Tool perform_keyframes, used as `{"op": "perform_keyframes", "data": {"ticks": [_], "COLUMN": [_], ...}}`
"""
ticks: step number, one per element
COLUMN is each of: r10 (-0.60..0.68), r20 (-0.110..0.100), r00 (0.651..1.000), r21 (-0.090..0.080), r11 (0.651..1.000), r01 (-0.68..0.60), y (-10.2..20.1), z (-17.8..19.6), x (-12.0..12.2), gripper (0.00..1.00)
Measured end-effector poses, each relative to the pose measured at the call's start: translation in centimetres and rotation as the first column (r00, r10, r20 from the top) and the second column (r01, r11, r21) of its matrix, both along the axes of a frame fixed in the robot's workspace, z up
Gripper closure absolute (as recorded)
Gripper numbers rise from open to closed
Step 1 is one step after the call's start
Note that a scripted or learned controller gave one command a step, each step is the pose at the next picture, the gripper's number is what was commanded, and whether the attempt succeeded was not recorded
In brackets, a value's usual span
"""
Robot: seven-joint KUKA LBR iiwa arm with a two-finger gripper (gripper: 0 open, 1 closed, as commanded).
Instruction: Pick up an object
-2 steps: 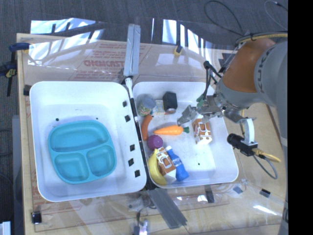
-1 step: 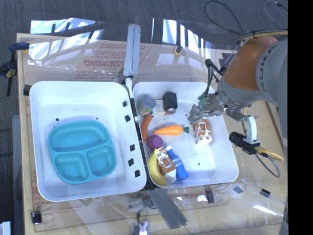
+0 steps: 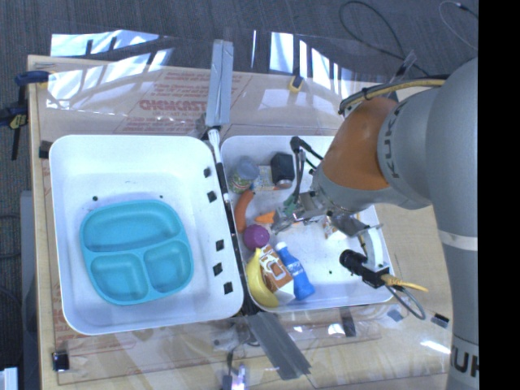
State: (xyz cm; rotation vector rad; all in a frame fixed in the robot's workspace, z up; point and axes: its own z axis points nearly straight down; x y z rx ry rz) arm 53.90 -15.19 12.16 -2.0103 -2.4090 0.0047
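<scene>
The right bin [image 3: 370,291] holds several small objects along its left side. An orange carrot-shaped piece [image 3: 242,208] lies by the left wall, and a purple ball [image 3: 257,236] sits just below it. A yellow banana [image 3: 258,281] and a blue bottle with an orange label [image 3: 289,271] rest at the front. A black block [image 3: 282,167] and a grey-blue can [image 3: 245,169] stand at the back. My gripper [image 3: 295,207] is low in the bin, right of the carrot piece, near a small orange bit [image 3: 266,217]. The wrist's orange band [image 3: 357,149] hides the bin's middle.
The left bin [image 3: 73,161] holds a blue three-compartment plate [image 3: 134,249]. A divider with black clips [image 3: 221,218] separates the bins. A black and yellow cable fitting [image 3: 370,270] hangs off the arm over the right bin's front right.
</scene>
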Motion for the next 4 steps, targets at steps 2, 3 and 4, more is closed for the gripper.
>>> {"op": "perform_keyframes", "data": {"ticks": [2, 3, 4], "r10": [0.086, 0.091, 0.104], "r20": [0.003, 0.004, 0.004], "r00": [0.996, 0.996, 0.995], "r21": [0.0, -0.001, 0.0], "r11": [0.996, 0.996, 0.995], "r01": [-0.086, -0.091, -0.104], "y": [-2.6, -2.7, -2.2], "z": [-3.0, -2.0, 5.0], "x": [-4.5, -4.4, -1.5], "gripper": [0.0, 1.0, 1.0]}}
